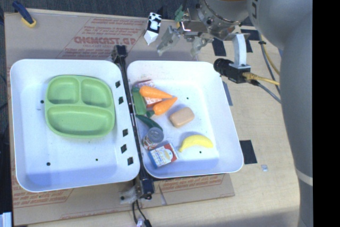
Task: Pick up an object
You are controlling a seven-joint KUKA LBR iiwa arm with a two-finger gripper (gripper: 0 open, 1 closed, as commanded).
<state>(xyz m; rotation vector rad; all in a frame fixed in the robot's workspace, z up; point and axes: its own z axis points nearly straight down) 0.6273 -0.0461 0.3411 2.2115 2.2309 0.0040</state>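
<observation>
White right bin: 2 orange carrots, yellow banana.

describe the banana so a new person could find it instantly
Start at the right bin, the one crowded with small items, and look to its near right corner. The banana lies there, just below the tan bread-like block and right of the small carton. It is the only yellow, curved item in either bin.
</observation>
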